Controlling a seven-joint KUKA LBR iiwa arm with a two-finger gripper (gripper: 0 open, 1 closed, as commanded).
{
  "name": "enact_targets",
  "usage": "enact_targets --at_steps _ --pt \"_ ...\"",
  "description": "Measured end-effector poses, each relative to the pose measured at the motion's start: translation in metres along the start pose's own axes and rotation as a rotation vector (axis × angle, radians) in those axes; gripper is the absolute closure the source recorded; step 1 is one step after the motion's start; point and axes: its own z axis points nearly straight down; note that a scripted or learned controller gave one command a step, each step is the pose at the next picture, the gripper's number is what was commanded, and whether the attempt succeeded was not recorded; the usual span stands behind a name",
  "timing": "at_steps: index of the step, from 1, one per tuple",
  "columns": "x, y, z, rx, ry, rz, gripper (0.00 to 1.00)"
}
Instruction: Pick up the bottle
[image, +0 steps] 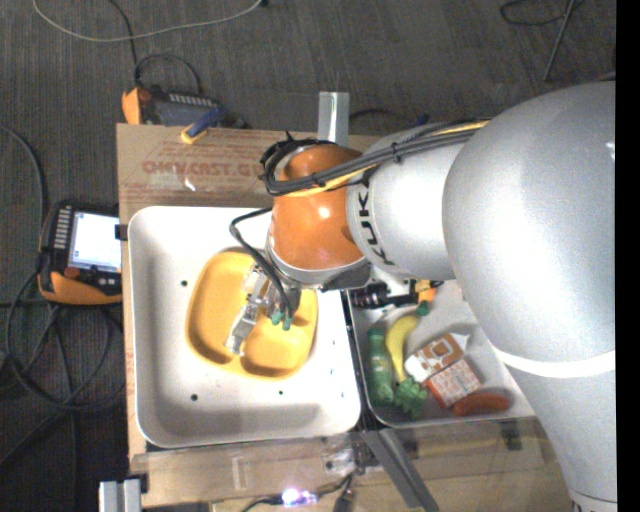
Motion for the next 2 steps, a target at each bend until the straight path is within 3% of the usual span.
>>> enact_targets --at_steps 1,2 --pt "0.012 0.081 0.009 0.041 0.010 0.284 0.00" --pt "0.070 0.028 -0.002 0.033 0.010 0.283 0.00"
